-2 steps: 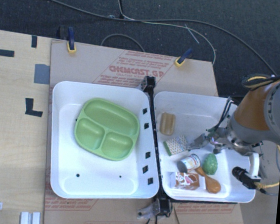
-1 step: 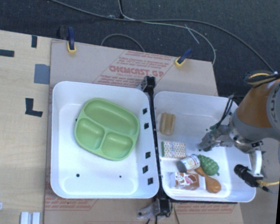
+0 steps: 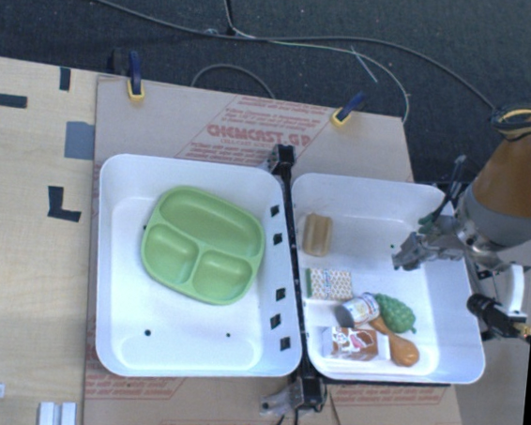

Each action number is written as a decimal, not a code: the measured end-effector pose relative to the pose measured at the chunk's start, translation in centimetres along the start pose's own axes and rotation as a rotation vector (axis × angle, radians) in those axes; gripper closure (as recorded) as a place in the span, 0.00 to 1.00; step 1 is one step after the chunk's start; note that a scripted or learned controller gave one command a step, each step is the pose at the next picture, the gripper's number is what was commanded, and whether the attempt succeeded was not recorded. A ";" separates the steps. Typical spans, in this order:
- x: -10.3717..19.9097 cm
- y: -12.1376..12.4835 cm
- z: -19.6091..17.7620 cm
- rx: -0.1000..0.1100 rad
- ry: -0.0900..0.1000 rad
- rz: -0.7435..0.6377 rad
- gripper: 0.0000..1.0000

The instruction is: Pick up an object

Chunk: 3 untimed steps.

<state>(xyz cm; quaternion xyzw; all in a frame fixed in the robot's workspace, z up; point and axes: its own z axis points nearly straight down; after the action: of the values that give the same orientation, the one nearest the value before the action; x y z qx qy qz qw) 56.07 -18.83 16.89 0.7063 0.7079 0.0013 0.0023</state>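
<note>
The right bin [image 3: 380,195] holds several small items. A tan bread-like piece [image 3: 316,233] lies near its left wall. In front of it are a pale patterned packet [image 3: 330,283], a small can [image 3: 358,310], a green leafy toy vegetable [image 3: 395,312], an orange carrot-like piece [image 3: 400,347] and a red and white packet [image 3: 354,343]. My gripper [image 3: 410,252] hangs over the right half of this bin, above bare floor, up and to the right of the green vegetable. It touches none of the items.
The left bin [image 3: 114,266] holds a green divided plate [image 3: 203,245]. A black divider strip [image 3: 284,256] runs between the bins. Clamps [image 3: 134,80] and cables lie behind the bins. The arm's grey and orange wrist [image 3: 509,185] stands over the right bin's far right edge.
</note>
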 end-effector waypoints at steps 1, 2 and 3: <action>0.0 0.2 -5.3 0.000 0.000 0.000 1.00; 0.1 0.2 -4.3 0.008 0.000 0.001 1.00; 5.3 1.8 -5.4 0.005 0.003 -0.005 1.00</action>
<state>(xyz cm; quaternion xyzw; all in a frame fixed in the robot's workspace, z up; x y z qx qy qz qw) 57.84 -13.57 22.33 0.7046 0.7096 0.0007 -0.0004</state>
